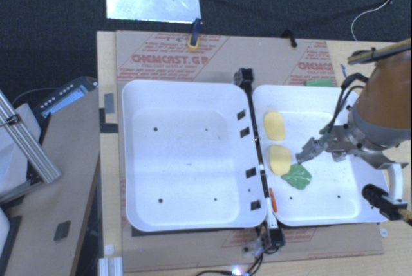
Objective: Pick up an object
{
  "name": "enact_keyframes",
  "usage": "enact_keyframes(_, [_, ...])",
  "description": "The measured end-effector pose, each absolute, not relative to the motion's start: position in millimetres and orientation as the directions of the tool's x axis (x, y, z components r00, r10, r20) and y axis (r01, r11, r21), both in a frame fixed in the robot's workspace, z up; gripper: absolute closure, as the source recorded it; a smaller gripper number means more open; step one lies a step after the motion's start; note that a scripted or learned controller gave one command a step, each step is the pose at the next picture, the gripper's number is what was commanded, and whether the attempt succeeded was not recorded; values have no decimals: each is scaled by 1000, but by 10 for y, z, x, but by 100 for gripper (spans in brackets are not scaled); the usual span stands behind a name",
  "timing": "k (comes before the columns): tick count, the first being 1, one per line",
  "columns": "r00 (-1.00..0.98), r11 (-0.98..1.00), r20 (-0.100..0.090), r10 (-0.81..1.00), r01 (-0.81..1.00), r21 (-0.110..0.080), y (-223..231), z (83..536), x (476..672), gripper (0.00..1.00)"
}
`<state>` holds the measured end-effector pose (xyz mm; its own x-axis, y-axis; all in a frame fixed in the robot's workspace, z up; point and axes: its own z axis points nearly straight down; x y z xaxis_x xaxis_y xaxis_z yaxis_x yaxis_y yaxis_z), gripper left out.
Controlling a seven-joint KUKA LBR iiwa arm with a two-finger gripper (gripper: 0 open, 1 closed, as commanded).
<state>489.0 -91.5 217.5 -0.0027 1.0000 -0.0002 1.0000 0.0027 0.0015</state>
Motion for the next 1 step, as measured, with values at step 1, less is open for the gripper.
enact_keyframes(1, [-2, 2, 1, 1000, 1000, -3, -843, 1666, 4858, 0])
